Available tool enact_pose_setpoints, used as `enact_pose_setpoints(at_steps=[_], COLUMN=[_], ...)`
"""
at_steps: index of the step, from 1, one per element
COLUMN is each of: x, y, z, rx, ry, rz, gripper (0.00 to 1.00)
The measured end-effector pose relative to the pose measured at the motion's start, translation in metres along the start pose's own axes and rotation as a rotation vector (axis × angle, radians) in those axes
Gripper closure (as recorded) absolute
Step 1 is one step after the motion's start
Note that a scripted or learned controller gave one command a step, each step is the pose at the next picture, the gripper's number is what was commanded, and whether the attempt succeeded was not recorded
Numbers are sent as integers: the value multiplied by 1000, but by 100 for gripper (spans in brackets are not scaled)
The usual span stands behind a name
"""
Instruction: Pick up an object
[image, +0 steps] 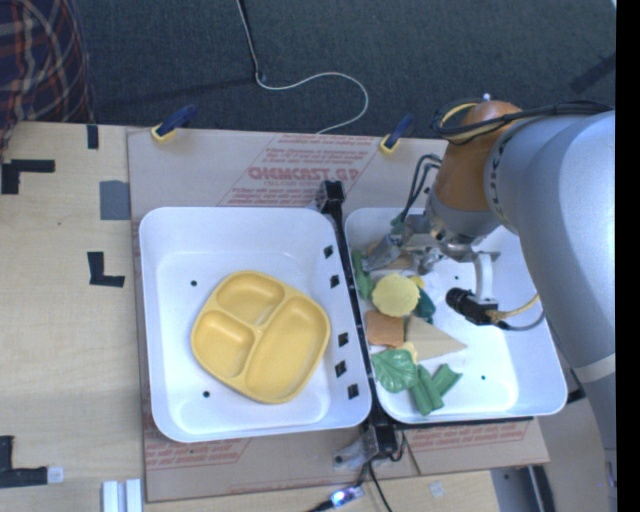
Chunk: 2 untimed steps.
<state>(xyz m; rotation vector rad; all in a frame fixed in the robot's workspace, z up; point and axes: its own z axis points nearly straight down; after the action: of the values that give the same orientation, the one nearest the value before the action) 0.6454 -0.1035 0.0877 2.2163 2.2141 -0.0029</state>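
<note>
The right bin (520, 385) holds several toy foods: a round yellow piece (396, 295), an orange-brown slab (385, 328), a pale cream wedge (436, 346), a green leafy piece (394, 369) and green sticks (430, 388). My gripper (398, 254) hangs low over the bin's upper left part, just above the round yellow piece. Its metal fingers (376, 262) point left toward the divider. I see nothing held between them. In the left bin lies a yellow three-compartment plate (261, 336).
The grey arm with its orange band (475, 165) comes in from the right over the right bin. A black divider strip (345, 300) runs between the bins. Blue clamps (172, 122) hold the cardboard at the back. A white cable (310, 80) lies behind.
</note>
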Motion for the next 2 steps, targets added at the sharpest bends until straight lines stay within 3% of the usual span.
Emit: enact_pose_setpoints(at_steps=[1, 2], x=[4, -4], y=[1, -1], z=[-11, -71], rx=[-2, 2], ry=[6, 7], rz=[-2, -1], gripper=[100, 100])
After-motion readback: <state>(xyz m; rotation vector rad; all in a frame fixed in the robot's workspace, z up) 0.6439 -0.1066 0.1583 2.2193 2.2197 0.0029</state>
